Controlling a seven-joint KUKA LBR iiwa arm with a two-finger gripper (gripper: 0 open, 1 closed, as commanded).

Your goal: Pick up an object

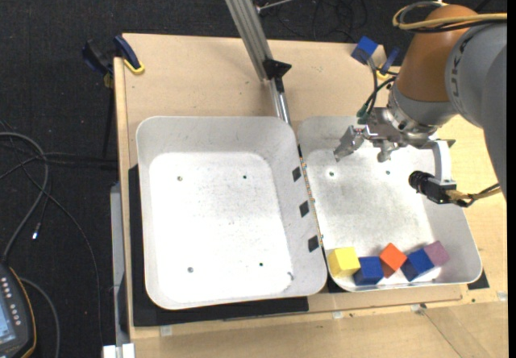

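Two shallow white plastic bins sit side by side on the tan wooden worktop [201, 74]. The left bin [161, 147] carries only dark specks. In the right bin [451, 223], along the near wall, lie a yellow cube [344, 260], blue cube [370, 269], orange cube [393, 257], second blue cube [418, 264] and purple cube [437, 252]. Over the bin's far end, well apart from them, hangs the metal two-finger pincer [368, 147], fingers spread and holding nothing.

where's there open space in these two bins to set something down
The left bin is bare floor from wall to wall. In the right bin, the middle is free, between the gripper at the far end and the blocks. The near edge is crowded: yellow, blue, orange, blue, purple.
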